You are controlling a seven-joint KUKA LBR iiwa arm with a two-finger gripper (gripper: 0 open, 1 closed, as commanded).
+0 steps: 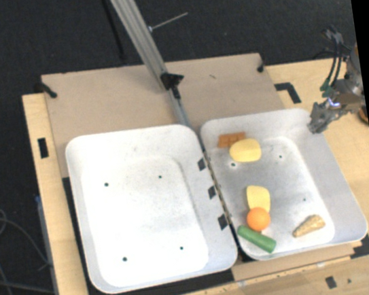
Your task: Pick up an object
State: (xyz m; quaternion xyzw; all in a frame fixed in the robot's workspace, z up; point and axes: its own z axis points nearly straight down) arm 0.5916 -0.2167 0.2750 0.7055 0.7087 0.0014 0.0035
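Over the right bin's (326, 177) far right corner, the tool (320, 118) hovers, approach barely begun; its opening cannot be told. Candidates lie inside: yellow block (245, 151), orange ball (258, 219), green cylinder (256, 238). Next, it should move inward and descend.

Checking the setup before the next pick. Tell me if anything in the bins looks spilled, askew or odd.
Nothing stands out. The right bin holds a green cylinder, an orange ball, two yellow pieces, a brown block and a tan wedge, all inside its rim. The gripper sits at its upper right corner.
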